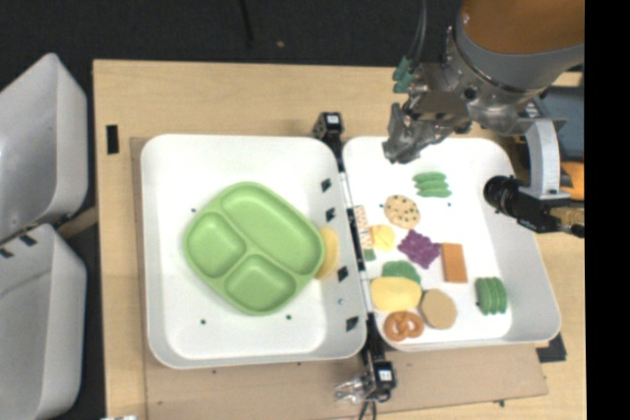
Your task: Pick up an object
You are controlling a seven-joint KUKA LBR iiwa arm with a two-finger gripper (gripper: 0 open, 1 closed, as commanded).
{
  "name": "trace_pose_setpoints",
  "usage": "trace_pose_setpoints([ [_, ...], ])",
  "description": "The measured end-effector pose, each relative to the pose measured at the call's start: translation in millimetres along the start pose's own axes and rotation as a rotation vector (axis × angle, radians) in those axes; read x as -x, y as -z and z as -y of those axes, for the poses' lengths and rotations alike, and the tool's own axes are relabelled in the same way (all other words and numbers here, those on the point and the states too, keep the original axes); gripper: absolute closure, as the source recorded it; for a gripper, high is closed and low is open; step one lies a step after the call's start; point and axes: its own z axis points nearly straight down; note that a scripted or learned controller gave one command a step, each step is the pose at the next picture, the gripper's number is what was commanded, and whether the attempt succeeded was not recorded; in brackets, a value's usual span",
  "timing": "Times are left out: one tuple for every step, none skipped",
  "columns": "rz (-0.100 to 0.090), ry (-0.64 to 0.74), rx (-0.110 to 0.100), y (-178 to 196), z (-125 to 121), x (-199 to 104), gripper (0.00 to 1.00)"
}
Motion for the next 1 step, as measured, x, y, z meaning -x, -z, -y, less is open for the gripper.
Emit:
trace_pose_setpoints([
  [0.003,-0.010,-0.013,-42.9,27.2,12.0,1.00],
])
